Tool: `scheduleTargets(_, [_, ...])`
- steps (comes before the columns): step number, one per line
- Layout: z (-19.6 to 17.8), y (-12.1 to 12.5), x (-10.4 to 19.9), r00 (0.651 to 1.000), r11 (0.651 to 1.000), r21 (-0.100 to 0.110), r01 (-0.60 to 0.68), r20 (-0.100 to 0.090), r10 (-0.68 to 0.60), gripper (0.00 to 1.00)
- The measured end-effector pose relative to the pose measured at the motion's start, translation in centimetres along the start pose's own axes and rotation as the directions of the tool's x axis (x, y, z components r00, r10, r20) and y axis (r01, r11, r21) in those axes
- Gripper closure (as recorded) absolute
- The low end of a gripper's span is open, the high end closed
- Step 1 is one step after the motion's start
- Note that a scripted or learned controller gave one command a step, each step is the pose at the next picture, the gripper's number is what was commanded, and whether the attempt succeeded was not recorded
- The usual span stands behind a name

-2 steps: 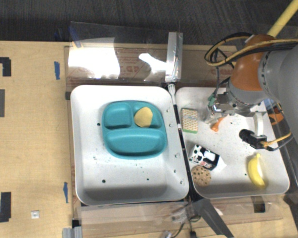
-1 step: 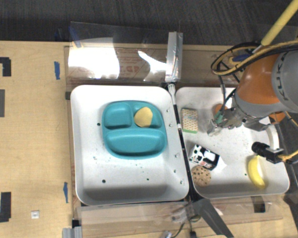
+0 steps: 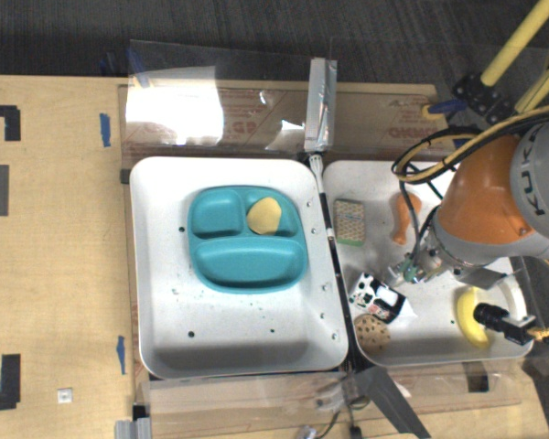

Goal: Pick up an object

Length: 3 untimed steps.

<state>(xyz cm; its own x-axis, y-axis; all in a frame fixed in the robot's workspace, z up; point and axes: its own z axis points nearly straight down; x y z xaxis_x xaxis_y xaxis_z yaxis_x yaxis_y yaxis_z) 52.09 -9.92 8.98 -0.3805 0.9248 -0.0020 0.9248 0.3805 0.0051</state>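
The right bin [image 3: 430, 332] is crowded. A green-and-tan sponge [image 3: 349, 220] lies near its upper left corner, and an orange piece [image 3: 401, 219], perhaps a carrot, lies just beside it and partly under the arm [image 3: 485, 199]. A black-and-white toy [image 3: 375, 295] sits toward the bin's left wall with a brown speckled disc [image 3: 372, 334] just below it, close to touching. A yellow piece [image 3: 468, 316] lies near the right end, under the wrist.

The gripper [image 3: 410, 271] hangs over the middle of the right bin, just to the right of the black-and-white toy and near its upper edge. The wrist blocks the view, so I cannot tell whether the gripper is released or clenched, and nothing can be seen in its grasp.

The left bin [image 3: 238, 327] holds a teal divided plate [image 3: 247, 263]. A round yellow thing [image 3: 264, 215] rests in the plate's upper right compartment, well apart from the gripper.
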Motion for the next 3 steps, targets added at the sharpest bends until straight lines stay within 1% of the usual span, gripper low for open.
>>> scheduleTargets(1, [0.2,-0.5,-4.2,0.794,0.794,-0.003,-0.607,0.0,0.607,0.0])
scheduleTargets(2, [-6.7,5.3,-4.9,0.938,0.938,0.002,-0.346,0.001,0.346,0.0])
scheduleTargets(3, [0.0,4.1,-8.2,0.983,0.983,0.004,-0.185,-0.001,0.185,0.0])
